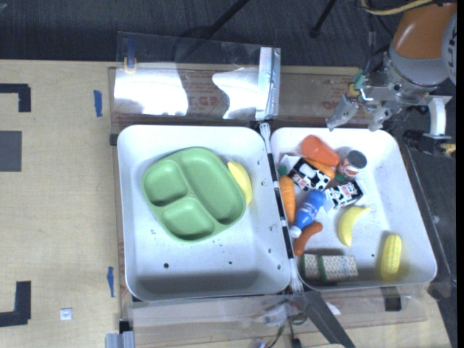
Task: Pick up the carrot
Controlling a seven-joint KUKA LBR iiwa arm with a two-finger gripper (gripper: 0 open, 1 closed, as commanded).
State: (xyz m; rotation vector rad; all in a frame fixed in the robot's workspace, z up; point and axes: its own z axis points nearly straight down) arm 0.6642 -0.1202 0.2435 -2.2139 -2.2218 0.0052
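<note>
Carrot [288,199], smooth, tapered and orange, lies in the right bin [415,194] against its left wall, well below and left of the gripper [357,114], whose jaws hang spread and hold nothing above the bin's far rim. A blue bottle [309,209] and a black-and-white carton [307,174] crowd the carrot's right side, leaving open floor beyond the banana [349,223].

Two bins [145,140], two carrots [288,198]

Pale wooden bench [51,216], blue tape marks [98,101]; dark carpet [109,13] behind, glare on clear panel [188,85]
</note>
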